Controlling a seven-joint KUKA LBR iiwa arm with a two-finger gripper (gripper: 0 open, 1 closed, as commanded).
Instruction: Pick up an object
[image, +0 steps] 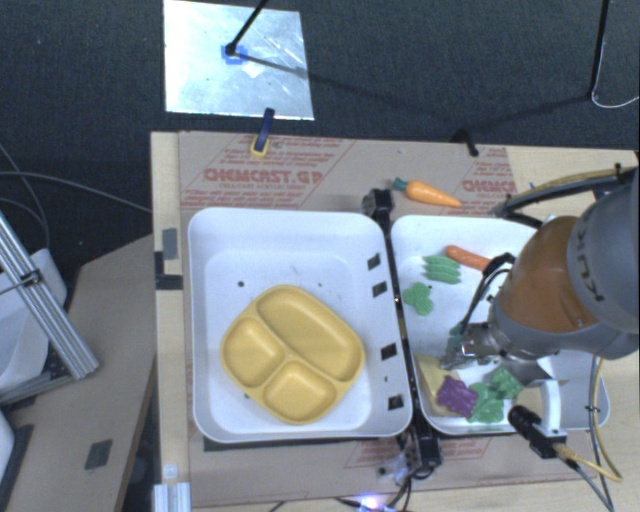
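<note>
My gripper (462, 352) reaches down into the right bin (415, 240), low over its near left part; the wrist hides its fingers. Right below it lie a purple toy piece (457, 396) and green toy pieces (497, 393). A pale yellow piece (430, 376) lies at the bin's left wall beside them. Farther back in the same bin are a green leafy piece (439, 267), a smaller green piece (417, 298) and an orange carrot (466, 257). The arm's grey and orange body (560, 290) covers the bin's right half.
The left bin (215, 240) holds a yellow divided plate (290, 350). A second orange carrot (428, 193) lies on the cardboard behind the right bin. A dark divider with clips (390, 300) separates the bins. A metal sheet (238, 60) lies on the floor beyond.
</note>
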